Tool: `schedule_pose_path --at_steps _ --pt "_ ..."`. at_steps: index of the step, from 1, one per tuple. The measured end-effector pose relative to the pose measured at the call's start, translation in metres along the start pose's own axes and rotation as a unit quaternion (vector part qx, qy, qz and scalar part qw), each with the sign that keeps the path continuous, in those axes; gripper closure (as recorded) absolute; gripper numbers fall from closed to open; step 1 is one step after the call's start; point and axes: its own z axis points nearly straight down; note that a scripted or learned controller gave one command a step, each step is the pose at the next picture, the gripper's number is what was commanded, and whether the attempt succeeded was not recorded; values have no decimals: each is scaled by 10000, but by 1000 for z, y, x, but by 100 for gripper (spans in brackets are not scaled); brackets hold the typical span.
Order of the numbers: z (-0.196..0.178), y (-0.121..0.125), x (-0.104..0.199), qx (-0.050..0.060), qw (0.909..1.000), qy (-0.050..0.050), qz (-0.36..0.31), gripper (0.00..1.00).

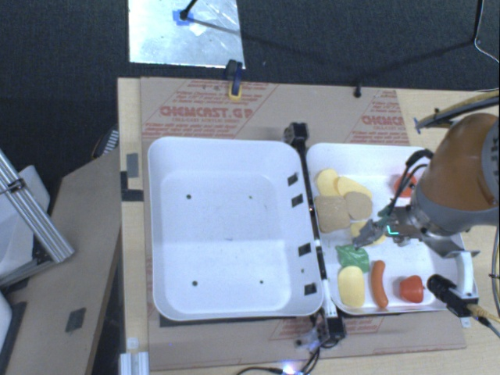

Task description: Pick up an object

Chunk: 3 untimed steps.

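Take the right bin (367, 153) as your landmark: every loose item lies inside it, and the left bin (226, 225) sits against its left wall. The gripper (369, 235) hangs low near the middle of the right bin, over a yellow piece (373, 233) and just above the green piece (351, 255). You cannot tell from this view whether it is released or clenched, and nothing can be seen gripped in it. Judge the items as light toy food, probably smooth plastic and therefore slippery. The sausage (379, 284), near the bin's front wall, offers the best hold: grip it across its narrow width at mid-length. The tomato (412, 289), to its right, is round and may roll out of a pinch. The flat slices (338, 212), toward the bin's left wall, lie low and overlapping, so they give little to grip. Room is tight at the left wall and the front wall; the back right of the bin, near a red piece (402, 183), is more open, though the arm (461, 178) overhangs it.
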Motion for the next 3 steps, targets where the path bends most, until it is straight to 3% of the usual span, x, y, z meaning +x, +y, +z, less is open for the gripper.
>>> schedule_pose_path --at_steps 1,2,3 --pt "85 -5 11 22 10000 6 1 0" --pt "80 70 4 -20 10000 -7 -16 0" --pt "-24 70 86 -21 10000 6 -36 0"
